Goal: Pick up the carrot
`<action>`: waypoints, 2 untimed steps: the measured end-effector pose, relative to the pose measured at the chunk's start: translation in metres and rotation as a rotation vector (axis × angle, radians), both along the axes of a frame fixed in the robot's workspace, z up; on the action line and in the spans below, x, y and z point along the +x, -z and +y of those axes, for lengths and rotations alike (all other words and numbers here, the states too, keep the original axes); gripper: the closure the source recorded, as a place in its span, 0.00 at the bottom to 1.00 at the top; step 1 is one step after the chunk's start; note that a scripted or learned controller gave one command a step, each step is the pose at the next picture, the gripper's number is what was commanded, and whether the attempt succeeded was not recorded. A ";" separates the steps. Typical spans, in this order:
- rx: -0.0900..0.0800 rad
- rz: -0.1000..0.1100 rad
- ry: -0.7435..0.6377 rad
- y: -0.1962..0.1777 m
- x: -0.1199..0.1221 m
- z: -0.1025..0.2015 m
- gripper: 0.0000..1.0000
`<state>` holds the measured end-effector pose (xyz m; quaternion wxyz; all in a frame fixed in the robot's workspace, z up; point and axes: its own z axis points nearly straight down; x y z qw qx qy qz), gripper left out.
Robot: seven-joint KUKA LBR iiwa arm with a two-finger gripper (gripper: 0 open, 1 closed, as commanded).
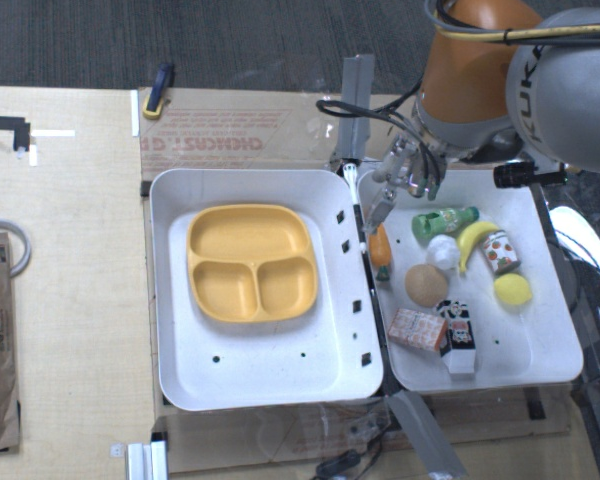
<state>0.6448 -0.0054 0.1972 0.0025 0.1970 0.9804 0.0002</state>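
You're at the approach: gripper [380, 211], fingers apart, hovers just above the carrot [380, 248]; drop straight down.

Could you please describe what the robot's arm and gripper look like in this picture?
The arm is grey and rounded, with a glossy orange band above the wrist and dark lettering on the grey shell. Thin black cables loop beside it. The gripper is small, metallic grey.

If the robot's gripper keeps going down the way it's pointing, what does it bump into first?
Probably the carrot. The gripper points down at the right bin's left edge, and the carrot lies just below it. Depth is hard to judge from above.
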 end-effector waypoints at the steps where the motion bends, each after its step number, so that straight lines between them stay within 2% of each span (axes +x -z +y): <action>1: 0.000 0.003 -0.037 0.005 -0.055 0.025 0.00; 2: 0.000 0.005 -0.134 0.006 -0.064 0.021 0.00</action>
